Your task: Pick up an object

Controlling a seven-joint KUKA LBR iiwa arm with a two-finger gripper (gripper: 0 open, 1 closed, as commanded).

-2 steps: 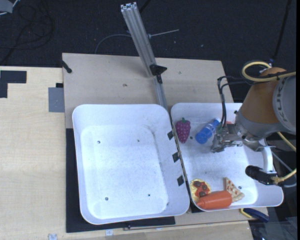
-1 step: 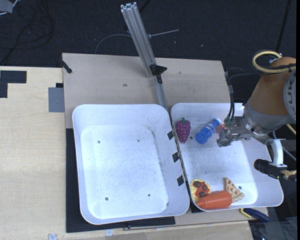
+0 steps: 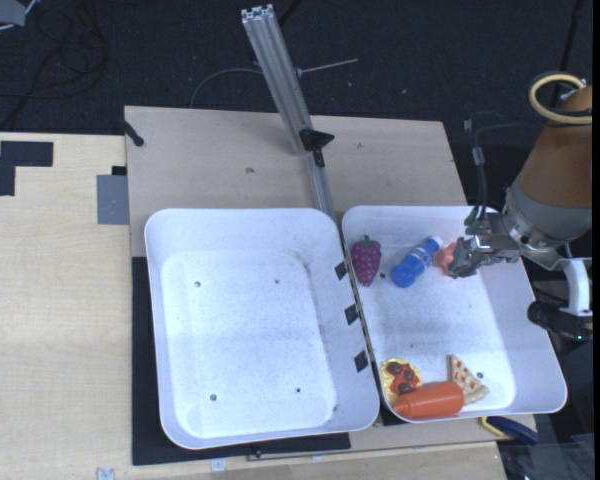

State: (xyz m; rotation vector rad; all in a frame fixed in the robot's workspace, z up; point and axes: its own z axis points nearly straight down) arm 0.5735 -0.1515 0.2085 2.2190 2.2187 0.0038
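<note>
We found no text, label, brand, number or sign that could be read anywhere: none on the bins [image 3: 180, 230], none on the blue bottle [image 3: 414, 264], and none on the bench [image 3: 50, 268].

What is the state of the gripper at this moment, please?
Gripper: low over the right bin, beside a small orange-red object; open, closed or holding cannot be told.
</note>
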